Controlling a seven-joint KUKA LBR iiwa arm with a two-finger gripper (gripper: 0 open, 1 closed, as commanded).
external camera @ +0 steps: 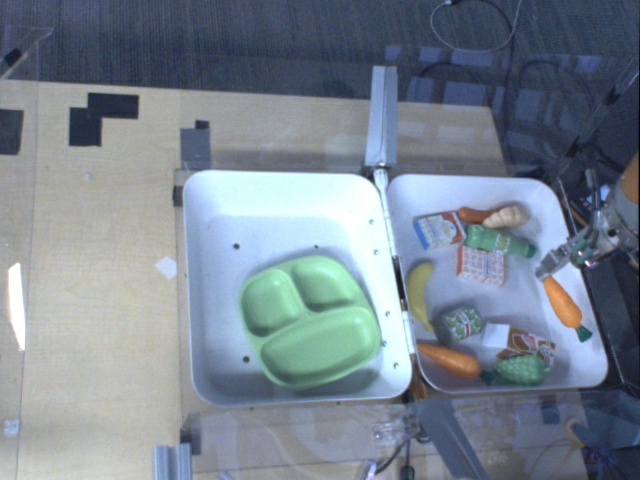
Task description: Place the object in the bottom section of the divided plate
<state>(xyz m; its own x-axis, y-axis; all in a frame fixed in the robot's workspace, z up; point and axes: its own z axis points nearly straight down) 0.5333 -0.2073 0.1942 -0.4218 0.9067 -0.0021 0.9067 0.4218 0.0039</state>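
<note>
- The left bin [215,268] is holding a green divided plate [310,318], with two small sections on the far side and one long section nearest the camera.
- The right bin [590,373] is holding toy food: a banana [419,293], two carrots [448,358] [563,303], a green bottle [497,241], small cartons [481,265] and a white block [496,335].
- The gripper [575,253] is hovering at the right bin's right rim, above the carrot there; how its fingers are standing I cannot tell.

no legible text, package prints blurred
</note>
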